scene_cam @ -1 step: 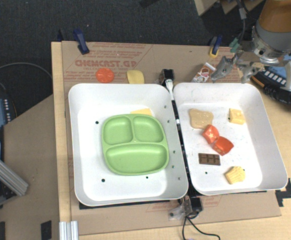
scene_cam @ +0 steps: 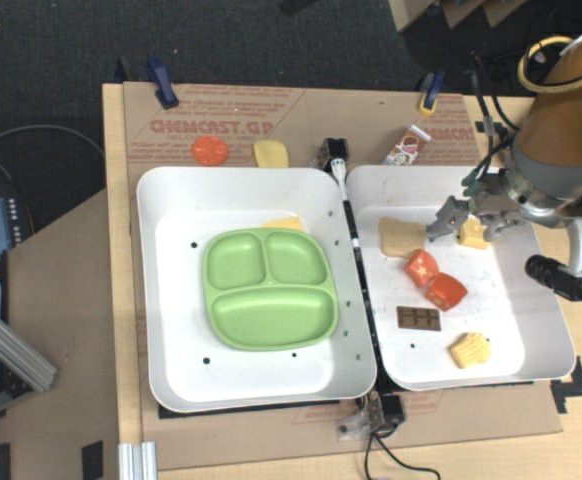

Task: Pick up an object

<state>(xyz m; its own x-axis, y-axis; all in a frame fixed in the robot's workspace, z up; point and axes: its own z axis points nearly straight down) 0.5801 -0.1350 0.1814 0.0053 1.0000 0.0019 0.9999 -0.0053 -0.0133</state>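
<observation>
White plastic, twice over: two shallow bins side by side on a cardboard-covered bench (scene_cam: 271, 108), seen from above at a slant. Left bin (scene_cam: 166, 268): a green divided plate (scene_cam: 269, 288) with three compartments, a pale yellow piece (scene_cam: 285, 224) peeking out from behind its far edge. Right bin (scene_cam: 541, 338): a tan slice like bread (scene_cam: 399, 236) near the dividing wall, a red block (scene_cam: 422, 267) and a red rounded piece (scene_cam: 447, 291) touching just below it, a brown chocolate bar (scene_cam: 418, 318) nearer the camera, a yellow lumpy piece (scene_cam: 470, 349) near the front edge, a yellow chunk (scene_cam: 472, 233) by the far right. Grey arm with orange band (scene_cam: 561, 118) reaching in from the right, gripper (scene_cam: 476, 214) low over the right bin's far side, fingers spread, one dark tip (scene_cam: 441, 226) between bread and yellow chunk, other beside the chunk; whether touching it, impossible to tell. Beyond the bins on the cardboard: an orange round item (scene_cam: 210, 151), a yellow item (scene_cam: 270, 154), a small red-and-white packet (scene_cam: 406, 147), blue clamps (scene_cam: 161, 81) at the far edge.
</observation>
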